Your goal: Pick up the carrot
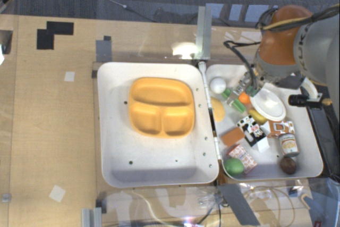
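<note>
The carrot is a small orange piece with green bits beside it, lying in the upper left part of the right bin. My gripper hangs just above and slightly right of it, under the orange-banded wrist. The gripper's tip partly hides the carrot, and I cannot tell whether it touches it.
A white bowl sits right beside the carrot, with a white ball and a yellow piece to its left. A checkered cube, green ball, can and brown ball lie nearer the front. A yellow divided tray sits in the left bin.
</note>
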